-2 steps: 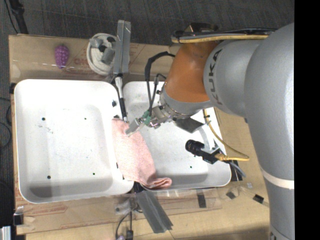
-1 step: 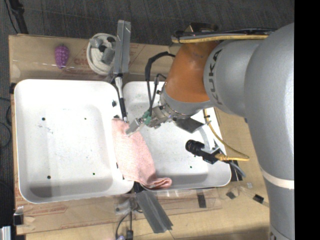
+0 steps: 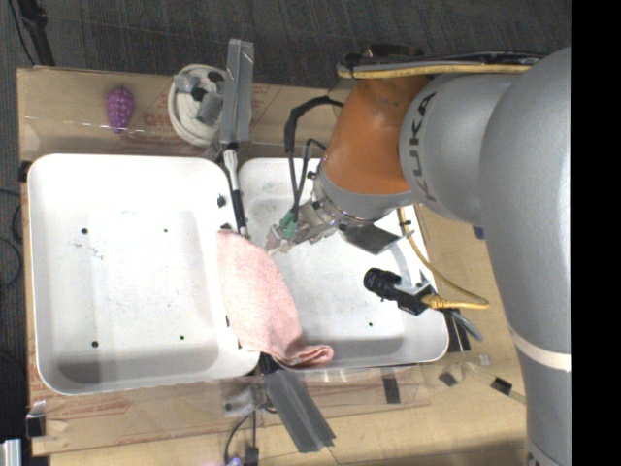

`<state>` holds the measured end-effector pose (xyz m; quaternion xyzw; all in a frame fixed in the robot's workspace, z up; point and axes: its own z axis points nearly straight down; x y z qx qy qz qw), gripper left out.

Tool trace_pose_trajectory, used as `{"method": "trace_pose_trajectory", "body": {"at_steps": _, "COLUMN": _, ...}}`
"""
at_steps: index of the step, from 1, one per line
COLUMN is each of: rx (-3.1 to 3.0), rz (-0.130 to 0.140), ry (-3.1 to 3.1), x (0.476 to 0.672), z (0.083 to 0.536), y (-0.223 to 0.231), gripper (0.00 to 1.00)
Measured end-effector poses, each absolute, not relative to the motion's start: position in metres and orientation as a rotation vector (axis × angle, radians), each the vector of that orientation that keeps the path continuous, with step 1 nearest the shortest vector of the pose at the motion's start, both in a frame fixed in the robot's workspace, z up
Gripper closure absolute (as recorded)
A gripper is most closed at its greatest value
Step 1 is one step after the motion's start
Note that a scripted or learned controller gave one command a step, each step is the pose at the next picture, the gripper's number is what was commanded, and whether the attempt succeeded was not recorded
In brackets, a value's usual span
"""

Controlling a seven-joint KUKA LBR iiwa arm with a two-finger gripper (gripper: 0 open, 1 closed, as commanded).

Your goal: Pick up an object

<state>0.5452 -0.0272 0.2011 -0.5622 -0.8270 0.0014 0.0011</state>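
Observation:
A pink cloth [image 3: 258,302] lies draped over the wall shared by the two bins, most of it in the right bin [image 3: 388,348], with its lower end bunched at the front rim. My gripper [image 3: 287,230] hangs low over the right bin's left part, just above and to the right of the cloth's upper edge. The grey and orange arm covers much of that bin's back half. I see nothing held in the gripper.
The left bin [image 3: 58,260] stands beside it. On the bench behind the bins lie a purple knobbly object [image 3: 119,108] and a white coiled roll [image 3: 197,103], next to a grey upright bar [image 3: 238,90]. Another grey bar [image 3: 296,411] sits at the front.

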Motion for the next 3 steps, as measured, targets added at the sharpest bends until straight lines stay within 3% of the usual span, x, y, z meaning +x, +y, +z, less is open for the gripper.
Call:
{"method": "trace_pose_trajectory", "body": {"at_steps": 1, "rx": -1.765, "rz": 0.004, "ry": -2.597, "x": 0.545, "z": 0.201, "y": -0.027, "gripper": 0.00}}
{"method": "trace_pose_trajectory", "body": {"at_steps": 2, "rx": -1.895, "rz": 0.004, "ry": -2.503, "x": 0.571, "z": 0.243, "y": 0.018, "gripper": 0.00}}
{"method": "trace_pose_trajectory", "body": {"at_steps": 3, "rx": -1.841, "rz": 0.007, "ry": -2.541, "x": 0.566, "z": 0.190, "y": -0.011, "gripper": 0.00}}
